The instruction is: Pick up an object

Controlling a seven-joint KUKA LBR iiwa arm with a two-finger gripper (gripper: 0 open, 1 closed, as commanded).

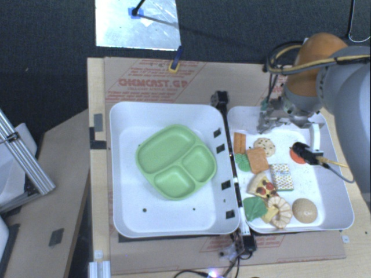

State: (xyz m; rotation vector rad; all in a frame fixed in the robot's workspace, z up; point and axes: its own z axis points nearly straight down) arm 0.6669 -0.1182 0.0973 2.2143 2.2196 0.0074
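Cookie (264,145) sits at the top of the right bin (342,210), just above the cracker (257,159), pizza slice (262,185) and other toy food. Gripper (272,120) hovers right over it; can't tell if it's open. Looks like the approach step, next it needs a straight drop. Green tray (174,161) fills the left bin (124,213).

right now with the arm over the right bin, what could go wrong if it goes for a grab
The end effector sits over the bare back corner of the right bin, off the food, so closing here would likely catch nothing. The toy food is packed tight: the pizza slice, the patterned square and the orange cracker touch or overlap, so a grab could drag a neighbour. The cookie lies flat and could slip out.
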